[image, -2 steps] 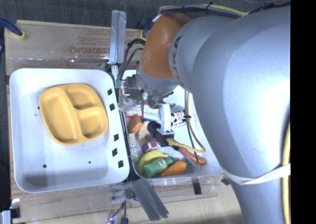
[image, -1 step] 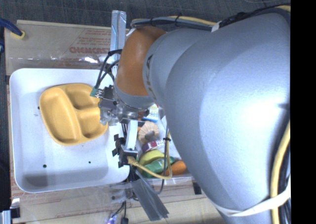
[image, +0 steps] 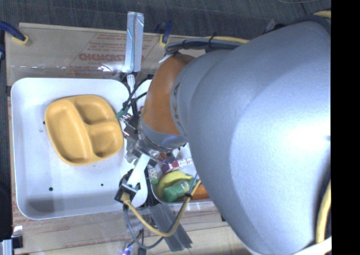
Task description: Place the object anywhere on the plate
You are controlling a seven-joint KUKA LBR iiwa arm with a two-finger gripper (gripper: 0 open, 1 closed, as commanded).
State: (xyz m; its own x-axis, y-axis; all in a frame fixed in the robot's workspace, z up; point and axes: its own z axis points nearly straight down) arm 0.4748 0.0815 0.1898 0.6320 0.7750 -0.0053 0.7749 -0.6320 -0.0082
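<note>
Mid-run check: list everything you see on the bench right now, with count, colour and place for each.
plate: 1, yellow, three compartments, in the left bin
left bin: 1, white, left half of the bench
banana: 1, yellow, right of the left bin, at the arm's lower edge
green item: 1, green, against the banana's near side
orange item: 1, orange, mostly hidden under the arm
silver strip: 1, at the far edge, beyond the left bin's right corner
arm: 1, grey with orange band, over the right side

Big grey arm [image: 253, 135] is reaching in from 3 o'clock, orange band [image: 160, 102] leading toward 9; gripper [image: 145, 155] is hanging approx 7 o'clock of band.
</note>
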